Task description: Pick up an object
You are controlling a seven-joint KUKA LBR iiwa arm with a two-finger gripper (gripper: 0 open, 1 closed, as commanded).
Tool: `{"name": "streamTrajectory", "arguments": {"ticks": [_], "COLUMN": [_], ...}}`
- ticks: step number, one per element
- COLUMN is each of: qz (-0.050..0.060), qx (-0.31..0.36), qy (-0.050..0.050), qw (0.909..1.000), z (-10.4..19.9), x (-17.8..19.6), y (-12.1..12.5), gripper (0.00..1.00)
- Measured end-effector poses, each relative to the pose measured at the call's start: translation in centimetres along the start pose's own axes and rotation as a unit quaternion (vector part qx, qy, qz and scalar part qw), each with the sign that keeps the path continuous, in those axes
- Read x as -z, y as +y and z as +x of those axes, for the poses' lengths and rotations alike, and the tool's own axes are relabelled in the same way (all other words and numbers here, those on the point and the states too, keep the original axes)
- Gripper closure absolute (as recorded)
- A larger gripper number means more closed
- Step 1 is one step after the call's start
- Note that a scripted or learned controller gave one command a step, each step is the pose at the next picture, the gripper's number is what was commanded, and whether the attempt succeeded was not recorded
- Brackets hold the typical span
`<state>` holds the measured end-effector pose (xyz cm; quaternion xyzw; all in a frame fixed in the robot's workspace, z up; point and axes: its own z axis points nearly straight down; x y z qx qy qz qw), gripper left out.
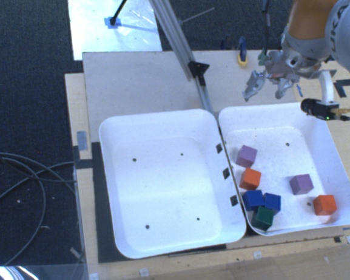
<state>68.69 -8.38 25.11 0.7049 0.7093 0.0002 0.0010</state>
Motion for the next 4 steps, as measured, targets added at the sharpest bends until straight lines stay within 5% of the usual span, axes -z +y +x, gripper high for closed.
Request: {"name": "streamTrajectory", "arguments": {"ticks": [1,2,3,4], "qz": [-0.005,0.004,0.004,0.000], "qx": [-0.003,-0.002,-0.004,-0.005], "qy": [-0.001,0.001,0.001,0.000], "qw": [1.0000,1.0000,1.0000,1.0000], "z": [-4.1,-4.6,-5.9,-9.9], "x": [9.3,-5.3,-16.4,-11.5], "y": [-2.2,-4.8,-11.5,-20.1], "gripper": [0.00,0.00,0.00,0.00]}}
